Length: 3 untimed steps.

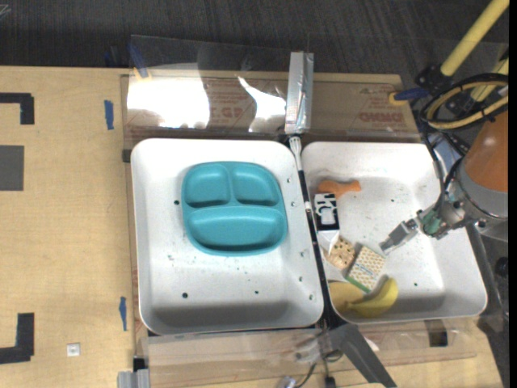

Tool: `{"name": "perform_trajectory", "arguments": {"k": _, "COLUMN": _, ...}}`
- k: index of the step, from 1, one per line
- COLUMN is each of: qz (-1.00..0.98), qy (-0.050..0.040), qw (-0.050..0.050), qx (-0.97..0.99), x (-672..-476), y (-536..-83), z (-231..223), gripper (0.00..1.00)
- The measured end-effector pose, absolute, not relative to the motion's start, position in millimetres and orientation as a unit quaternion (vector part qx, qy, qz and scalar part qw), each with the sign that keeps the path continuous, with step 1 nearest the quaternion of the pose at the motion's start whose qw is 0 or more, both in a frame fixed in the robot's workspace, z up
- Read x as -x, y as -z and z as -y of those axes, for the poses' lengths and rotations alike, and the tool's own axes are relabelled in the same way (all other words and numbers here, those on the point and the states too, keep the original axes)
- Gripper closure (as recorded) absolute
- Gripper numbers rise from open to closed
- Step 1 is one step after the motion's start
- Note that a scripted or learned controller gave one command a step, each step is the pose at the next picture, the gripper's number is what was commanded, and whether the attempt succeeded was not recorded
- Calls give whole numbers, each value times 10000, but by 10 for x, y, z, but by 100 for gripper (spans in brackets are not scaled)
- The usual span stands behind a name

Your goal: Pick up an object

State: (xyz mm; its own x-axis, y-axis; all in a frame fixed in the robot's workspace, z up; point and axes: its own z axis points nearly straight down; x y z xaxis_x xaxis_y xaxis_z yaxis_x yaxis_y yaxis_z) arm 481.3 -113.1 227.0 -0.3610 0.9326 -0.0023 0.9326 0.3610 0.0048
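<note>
The right white bin [404, 172] holds an orange carrot-shaped piece [339, 187] near its left wall, with a black-and-white card [326, 211] just below it. Lower down lie a tan perforated cracker [342, 252], a pale waffle-patterned piece [368, 263] and a yellow banana [370, 297] at the front edge. My gripper [396, 238] hangs low over the middle of this bin, pointing down-left, just right of the waffle-patterned piece. Nothing shows in its grasp.
The left bin [153, 241] carries a teal divided plate [234, 207]. The divider between the bins [307, 217] runs close to the card. Yellow and black cables [460, 103] lie behind the right bin. The grey arm with its orange band [494, 164] overhangs the bin's right wall.
</note>
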Motion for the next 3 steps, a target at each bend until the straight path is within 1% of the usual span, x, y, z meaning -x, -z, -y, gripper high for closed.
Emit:
{"name": "perform_trajectory", "arguments": {"k": 1, "qz": -8580, "qy": -28, "qw": 50, "qx": -5136, "x": -4864, "y": -1000, "z": 1090, "gripper": 0}}
{"name": "perform_trajectory", "arguments": {"k": 2, "qz": -8261, "qy": -31, "qw": 42, "qx": -5635, "x": -4832, "y": -918, "z": 1032, "gripper": 0}}
{"name": "perform_trajectory", "arguments": {"k": 3, "qz": -8254, "qy": -52, "qw": 141, "qx": -5643, "x": -4884, "y": -1046, "z": 1059, "gripper": 100}}
